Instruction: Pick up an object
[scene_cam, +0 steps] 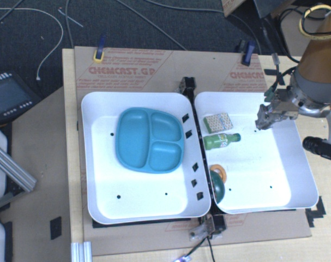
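Observation:
In the right bin (285, 195) lie a green bottle (221, 140) on its side, a speckled grey-green sponge block (217, 122) just above it, an orange tape ring (218, 172) and a dark green rounded object (217, 187) at the bin's left wall. My gripper (265, 119) hangs over the right bin's upper right part, well to the right of the bottle and sponge. Nothing shows between its fingers.
The left bin (100, 195) holds a blue sectioned plate (150, 140). A black divider with clips (193, 146) runs between the bins. Blue clamps (100, 51) hold the cardboard base at the back. Cables lie on the dark floor behind.

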Controlling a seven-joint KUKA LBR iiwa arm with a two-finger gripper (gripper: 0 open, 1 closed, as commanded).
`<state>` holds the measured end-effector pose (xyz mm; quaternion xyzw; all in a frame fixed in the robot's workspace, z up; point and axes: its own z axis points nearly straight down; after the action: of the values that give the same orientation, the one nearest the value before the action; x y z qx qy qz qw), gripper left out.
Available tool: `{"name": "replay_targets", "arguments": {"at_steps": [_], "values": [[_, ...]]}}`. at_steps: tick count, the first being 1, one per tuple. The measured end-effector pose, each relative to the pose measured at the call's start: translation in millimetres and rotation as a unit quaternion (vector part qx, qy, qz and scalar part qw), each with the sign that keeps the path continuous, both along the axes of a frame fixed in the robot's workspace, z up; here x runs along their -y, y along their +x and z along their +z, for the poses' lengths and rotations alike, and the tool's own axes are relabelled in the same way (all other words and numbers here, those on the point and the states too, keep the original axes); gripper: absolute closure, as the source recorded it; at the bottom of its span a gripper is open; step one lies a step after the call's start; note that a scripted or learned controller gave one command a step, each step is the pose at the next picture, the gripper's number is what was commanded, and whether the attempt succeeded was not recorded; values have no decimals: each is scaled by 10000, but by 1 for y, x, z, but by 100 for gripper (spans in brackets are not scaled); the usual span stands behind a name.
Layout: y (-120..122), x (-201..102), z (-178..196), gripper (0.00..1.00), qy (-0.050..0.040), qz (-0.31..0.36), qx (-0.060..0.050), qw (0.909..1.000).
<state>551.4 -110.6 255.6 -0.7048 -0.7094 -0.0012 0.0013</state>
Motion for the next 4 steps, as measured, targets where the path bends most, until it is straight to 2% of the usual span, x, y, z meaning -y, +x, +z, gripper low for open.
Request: {"name": "replay_targets", "arguments": {"at_steps": [2, 3, 4], "values": [[11, -96, -17, 100, -5, -5, -14, 10000], [13, -144, -12, 100, -7, -4, 3, 10000], [7, -199, -27, 100, -6, -5, -22, 10000]]}}
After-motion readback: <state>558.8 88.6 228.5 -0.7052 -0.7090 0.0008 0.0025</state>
